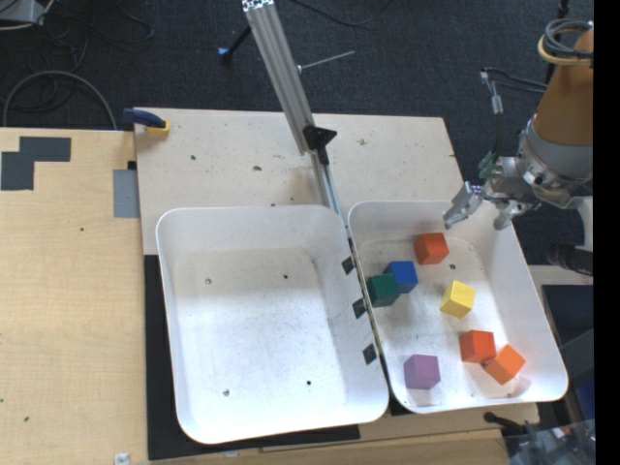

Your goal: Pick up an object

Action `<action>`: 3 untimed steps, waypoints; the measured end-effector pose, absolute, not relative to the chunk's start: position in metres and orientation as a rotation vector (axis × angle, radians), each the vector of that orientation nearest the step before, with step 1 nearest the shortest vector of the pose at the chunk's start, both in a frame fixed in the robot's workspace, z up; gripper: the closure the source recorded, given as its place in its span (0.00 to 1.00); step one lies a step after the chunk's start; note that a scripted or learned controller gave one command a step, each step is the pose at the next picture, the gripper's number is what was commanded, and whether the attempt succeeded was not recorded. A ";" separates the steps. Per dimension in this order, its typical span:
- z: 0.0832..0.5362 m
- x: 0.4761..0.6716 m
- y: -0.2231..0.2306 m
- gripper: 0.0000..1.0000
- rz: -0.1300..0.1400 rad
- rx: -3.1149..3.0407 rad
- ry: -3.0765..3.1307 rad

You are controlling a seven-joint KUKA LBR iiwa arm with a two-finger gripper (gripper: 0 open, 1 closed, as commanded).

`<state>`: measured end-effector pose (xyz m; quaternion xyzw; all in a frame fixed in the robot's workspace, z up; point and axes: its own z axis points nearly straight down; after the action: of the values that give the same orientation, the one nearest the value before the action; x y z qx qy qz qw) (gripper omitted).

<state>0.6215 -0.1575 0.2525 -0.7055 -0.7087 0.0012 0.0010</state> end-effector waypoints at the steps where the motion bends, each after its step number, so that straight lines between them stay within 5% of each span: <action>1: 0.128 0.661 -0.201 0.00 -0.010 -2.229 -2.231; 2: 0.112 0.664 -0.204 0.00 -0.006 -2.225 -2.228; 3: 0.179 0.593 -0.203 0.00 0.000 -2.224 -2.220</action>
<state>0.5925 -0.2025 0.1787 -0.7078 -0.7064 0.0001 -0.0003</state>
